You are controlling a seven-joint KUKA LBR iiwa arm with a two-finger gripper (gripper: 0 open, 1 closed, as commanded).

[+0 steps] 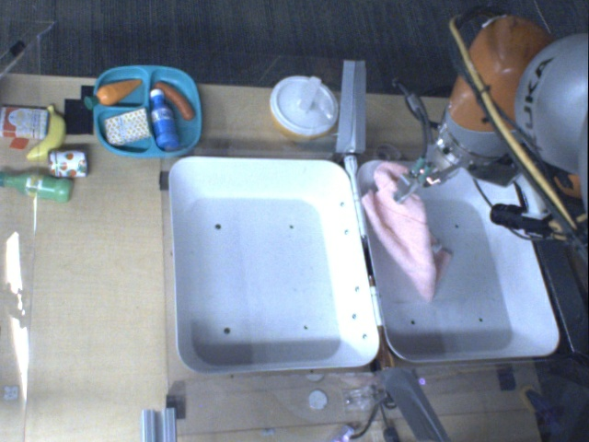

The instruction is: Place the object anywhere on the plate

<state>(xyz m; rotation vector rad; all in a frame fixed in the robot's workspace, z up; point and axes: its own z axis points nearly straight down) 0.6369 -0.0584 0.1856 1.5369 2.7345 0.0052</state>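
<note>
The blue plate [190, 90] stood on the table [83, 274], well left of the right bin [529, 339]. Inside that bin, the pink cloth [405, 238] hung, its top end pinched in the pincer [411, 182].

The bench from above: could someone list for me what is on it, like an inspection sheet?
Surface: wooden bench bearing two shallow white bins, a left bin and a right bin.
Job's things: pink cloth draped in the right bin along its left wall, its upper end lifted at the gripper.
Clutter: blue divided plate with toy food, a white-lidded cup, a toy banana, a small can and a green bottle.
Grippers: gripper at the cloth's top end, the fabric bunched between its fingers.
Cables: yellow hose and black cables along the arm.
Surroundings: dark floor behind the bench.
</note>
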